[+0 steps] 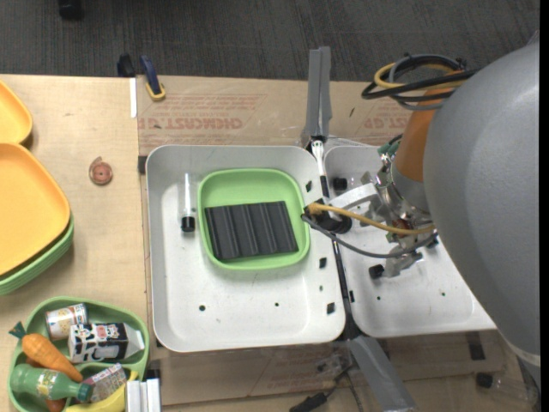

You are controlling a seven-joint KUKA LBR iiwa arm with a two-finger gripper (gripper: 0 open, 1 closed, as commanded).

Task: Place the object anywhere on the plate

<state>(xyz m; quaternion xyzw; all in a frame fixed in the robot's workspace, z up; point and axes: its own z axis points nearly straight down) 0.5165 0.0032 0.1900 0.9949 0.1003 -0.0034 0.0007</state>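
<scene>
A green square plate (251,184) sits in the left white bin (171,290). On the plate lies a dark grey ribbed rectangular slab (250,230), flat and slightly turned. My gripper (401,249) hangs over the right white bin (412,312), to the right of the plate and apart from it, largely hidden by the wrist and its cables. Nothing shows in its grasp.
A white marker with a black cap (187,202) lies in the left bin beside the plate's left edge. Yellow and black cables (339,217) from the wrist reach across the divider toward the plate's right rim. Yellow plates and a bowl of toy food (73,350) stand on the bench at left.
</scene>
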